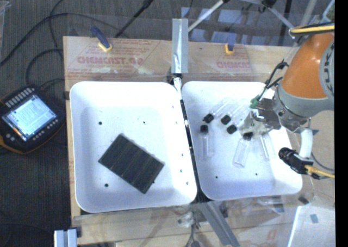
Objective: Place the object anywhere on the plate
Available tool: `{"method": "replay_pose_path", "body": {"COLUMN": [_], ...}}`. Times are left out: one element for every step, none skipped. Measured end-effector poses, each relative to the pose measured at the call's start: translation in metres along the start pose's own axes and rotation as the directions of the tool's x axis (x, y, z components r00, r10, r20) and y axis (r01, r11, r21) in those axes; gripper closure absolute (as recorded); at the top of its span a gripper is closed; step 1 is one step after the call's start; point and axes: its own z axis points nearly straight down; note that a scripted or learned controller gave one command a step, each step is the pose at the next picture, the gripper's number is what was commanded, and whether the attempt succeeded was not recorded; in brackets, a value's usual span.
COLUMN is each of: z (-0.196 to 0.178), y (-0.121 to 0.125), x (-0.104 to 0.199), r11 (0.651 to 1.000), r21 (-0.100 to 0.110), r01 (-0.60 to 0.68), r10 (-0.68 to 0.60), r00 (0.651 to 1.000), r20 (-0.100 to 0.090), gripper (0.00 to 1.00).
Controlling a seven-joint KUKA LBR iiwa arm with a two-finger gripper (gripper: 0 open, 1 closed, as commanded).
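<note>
A dark ribbed rectangular plate [131, 163] lies flat and turned at an angle in the left bin [87, 99]. Several clear vials with black caps lie scattered in the right bin [283, 183]. One vial [205, 142] lies near that bin's left wall, and another [241, 152] lies just below the gripper. My gripper [254, 126] hangs low over the cluster of vials in the right bin's upper right part, under the grey wrist and orange band [307, 74]. The wrist hides whatever lies directly beneath the gripper.
A metal divider strip [180, 50] runs up from where the two bins meet. A handheld pendant with a lit screen [30, 116] sits left of the bench. Blue clamps [100, 38] hold the board at the back. Cables hang beside the wrist at the right.
</note>
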Motion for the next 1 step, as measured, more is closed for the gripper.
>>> {"method": "replay_pose_path", "body": {"z": [-0.0077], "y": [0.0118], "x": [0.0749], "r11": [0.993], "r21": [0.001], "r01": [-0.121], "r10": [0.121], "r00": [0.993], "r20": [0.0], "gripper": [1.0]}}
